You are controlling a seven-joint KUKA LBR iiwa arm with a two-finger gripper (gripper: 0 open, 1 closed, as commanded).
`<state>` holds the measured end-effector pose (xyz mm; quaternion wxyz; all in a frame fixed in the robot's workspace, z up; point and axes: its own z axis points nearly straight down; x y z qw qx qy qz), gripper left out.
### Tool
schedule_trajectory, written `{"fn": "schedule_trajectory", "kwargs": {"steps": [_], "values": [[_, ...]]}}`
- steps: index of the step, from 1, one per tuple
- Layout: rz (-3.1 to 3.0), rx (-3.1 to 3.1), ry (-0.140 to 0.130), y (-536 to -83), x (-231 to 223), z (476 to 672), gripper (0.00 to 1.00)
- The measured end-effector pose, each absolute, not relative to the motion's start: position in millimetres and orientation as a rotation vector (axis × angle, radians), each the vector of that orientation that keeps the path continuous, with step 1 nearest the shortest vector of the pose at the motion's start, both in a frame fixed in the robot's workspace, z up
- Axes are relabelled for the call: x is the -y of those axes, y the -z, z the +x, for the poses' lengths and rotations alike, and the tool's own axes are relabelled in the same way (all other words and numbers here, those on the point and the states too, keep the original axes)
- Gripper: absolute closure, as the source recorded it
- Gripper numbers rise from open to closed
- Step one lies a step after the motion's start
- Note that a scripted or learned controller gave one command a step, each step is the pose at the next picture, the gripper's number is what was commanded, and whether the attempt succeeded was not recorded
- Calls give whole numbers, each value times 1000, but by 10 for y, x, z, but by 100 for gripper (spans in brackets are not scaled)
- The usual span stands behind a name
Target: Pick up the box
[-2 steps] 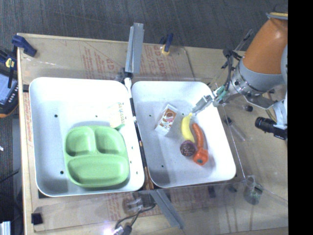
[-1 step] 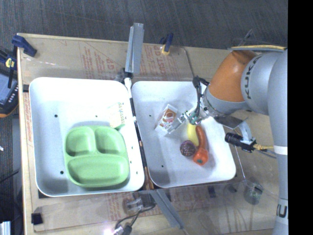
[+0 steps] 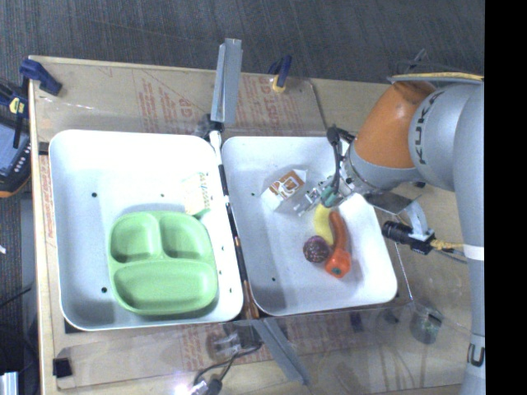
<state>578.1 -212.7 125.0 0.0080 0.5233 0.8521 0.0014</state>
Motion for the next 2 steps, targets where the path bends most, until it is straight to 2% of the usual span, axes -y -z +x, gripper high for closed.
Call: {"fn": "schedule_trajectory", "kwargs": {"steps": [1, 2], "values": [[1533, -2741, 1, -1909, 1819, 6284, 100], [1164, -2919, 1, -2111, 2086, 5464, 100]]}}
